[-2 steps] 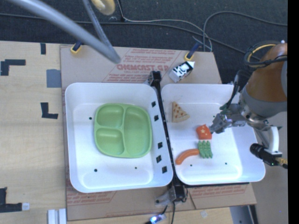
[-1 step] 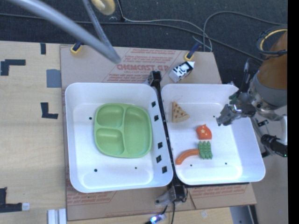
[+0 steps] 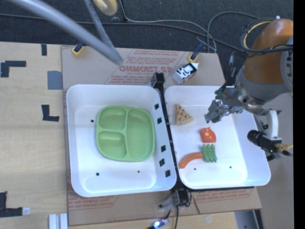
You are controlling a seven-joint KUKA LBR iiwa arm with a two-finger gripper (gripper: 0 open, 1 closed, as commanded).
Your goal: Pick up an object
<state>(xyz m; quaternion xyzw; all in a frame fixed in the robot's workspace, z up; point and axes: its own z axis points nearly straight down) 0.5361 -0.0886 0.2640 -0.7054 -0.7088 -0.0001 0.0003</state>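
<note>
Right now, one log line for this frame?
gripper above right bin | nothing seen held | pizza slice, tomato beside it | green tray left bin

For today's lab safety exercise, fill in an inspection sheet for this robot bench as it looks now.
Surface: two white bins, left bin and right bin, on cardboard.
Job's things: pizza slice, tomato, carrot and green piece in the right bin.
Clutter: green divided tray in the left bin.
Grippers: gripper above the right bin, near the pizza slice, holding nothing visible.
Cables: black cables behind the bins.
Surroundings: black tape marks on the bench.
</note>
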